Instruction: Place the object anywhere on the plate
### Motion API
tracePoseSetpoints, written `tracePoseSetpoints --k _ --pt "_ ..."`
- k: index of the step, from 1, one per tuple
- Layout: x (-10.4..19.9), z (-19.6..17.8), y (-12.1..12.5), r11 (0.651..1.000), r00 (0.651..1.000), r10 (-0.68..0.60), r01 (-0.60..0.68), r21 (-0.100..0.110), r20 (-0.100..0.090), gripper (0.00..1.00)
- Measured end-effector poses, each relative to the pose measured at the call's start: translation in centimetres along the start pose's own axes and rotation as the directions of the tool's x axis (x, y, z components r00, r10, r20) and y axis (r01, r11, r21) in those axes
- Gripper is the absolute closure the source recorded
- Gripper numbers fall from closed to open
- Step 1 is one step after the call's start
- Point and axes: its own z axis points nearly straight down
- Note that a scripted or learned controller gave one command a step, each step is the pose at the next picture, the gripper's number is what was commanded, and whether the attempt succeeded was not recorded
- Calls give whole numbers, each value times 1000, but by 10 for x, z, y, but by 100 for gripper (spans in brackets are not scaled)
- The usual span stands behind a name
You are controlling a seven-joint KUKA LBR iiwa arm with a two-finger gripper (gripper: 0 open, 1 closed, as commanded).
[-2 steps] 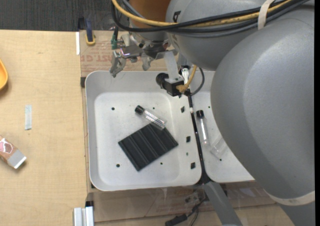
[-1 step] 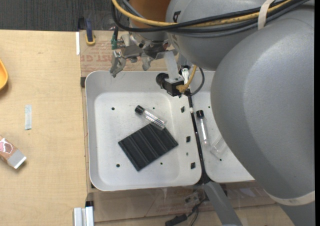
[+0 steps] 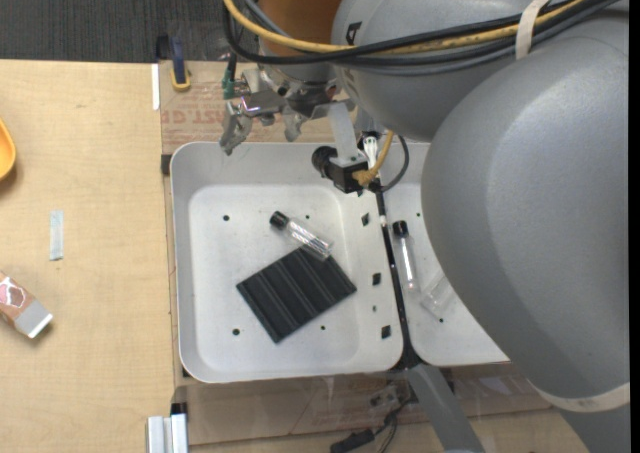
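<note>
Marker-like clear tube (image 3: pixel 300 234) with a black cap lies loose on the floor of the left bin (image 3: pixel 200 341), tilted, its capped end pointing up and to the left. Just below the tube, and touching or nearly touching its lower end, a dark ribbed plate (image 3: pixel 296 293) rests flat, turned diamond-wise near the middle of that bin. So the tube is off the plate, beside its upper corner.

Beyond the bin's far rim, above the tube, the gripper (image 3: pixel 262 131) hangs with its two metal fingers (image 3: pixel 233 133) spread apart and nothing between them. It hovers over the brown cardboard strip (image 3: pixel 200 113) behind the bin, well apart from the tube. A black cable fitting (image 3: pixel 338 169) dangles from the wrist over the bin's upper right corner.

Right of the plate, across the dividing rims, a second clear tube (image 3: pixel 403 253) lies in the right bin (image 3: pixel 460 346), much of which is hidden beneath the grey arm (image 3: pixel 530 191). Left of the left bin, the wooden bench (image 3: pixel 80 161) bears a small grey strip (image 3: pixel 56 236) and a red-and-white packet (image 3: pixel 20 306).
</note>
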Motion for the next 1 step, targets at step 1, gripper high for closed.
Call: tracePoseSetpoints --k 1 --pt "0 0 0 1000 1000 0 0 0 0 0"
